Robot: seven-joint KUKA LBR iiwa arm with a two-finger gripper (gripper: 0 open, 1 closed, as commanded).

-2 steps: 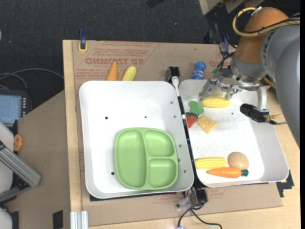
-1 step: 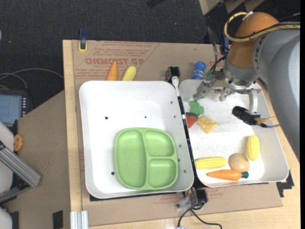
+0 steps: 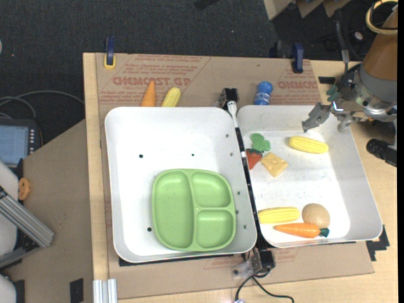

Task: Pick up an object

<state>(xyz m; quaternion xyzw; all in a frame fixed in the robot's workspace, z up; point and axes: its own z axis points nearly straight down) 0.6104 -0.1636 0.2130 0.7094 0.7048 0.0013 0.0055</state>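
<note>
The right bin (image 3: 353, 169) holds several toy foods. A yellow corn cob (image 3: 308, 145) lies near its back, with a cheese wedge (image 3: 274, 165), a green leafy piece (image 3: 260, 142) and a small red piece (image 3: 252, 160) toward its left wall. At the front lie a second yellow cob (image 3: 278, 215), a brown potato (image 3: 315, 214) and an orange carrot (image 3: 300, 230). My gripper (image 3: 328, 120) hangs over the bin's back right corner, just behind and right of the corn cob. It is open, with nothing between its fingers.
A green divided plate (image 3: 194, 209) sits in the left bin (image 3: 126, 144). Behind the bins on the board lie an orange carrot (image 3: 148, 95), a yellow piece (image 3: 170, 96), a black object (image 3: 228, 97) and a blue bottle (image 3: 263, 93).
</note>
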